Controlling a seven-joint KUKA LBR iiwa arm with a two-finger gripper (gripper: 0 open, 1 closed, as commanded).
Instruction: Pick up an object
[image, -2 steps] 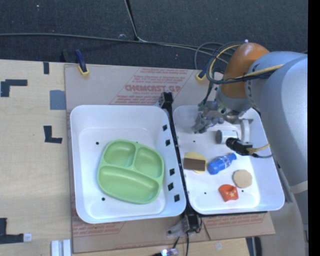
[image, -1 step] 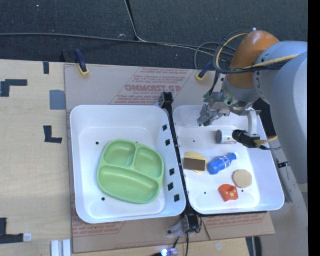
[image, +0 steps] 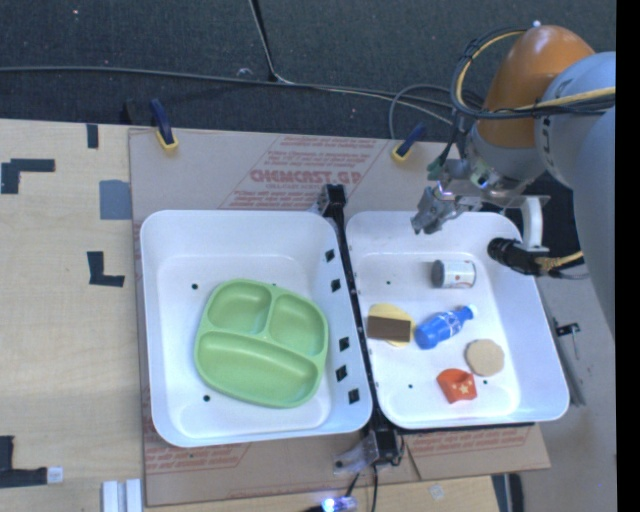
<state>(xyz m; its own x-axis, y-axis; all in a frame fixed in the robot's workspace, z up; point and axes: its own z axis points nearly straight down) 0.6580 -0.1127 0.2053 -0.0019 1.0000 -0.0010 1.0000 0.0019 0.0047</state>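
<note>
The small jar (image: 453, 273) lies on its side at the far end of the right bin (image: 530, 395); probably light, stiff and prone to roll, best pinched across its body. The gripper (image: 432, 220) hovers just beyond, fingers seemingly apart and empty. A blue bottle (image: 441, 327) and sponge (image: 389, 325) lie nearer, not blocking.

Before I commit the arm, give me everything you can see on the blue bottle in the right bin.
The blue bottle is small, translucent blue plastic by its look, with a lighter cap end. It lies on its side on the right bin floor, slanted, cap up-right. The brown-and-yellow block sits close at its left, the tan disc apart, lower right.
</note>
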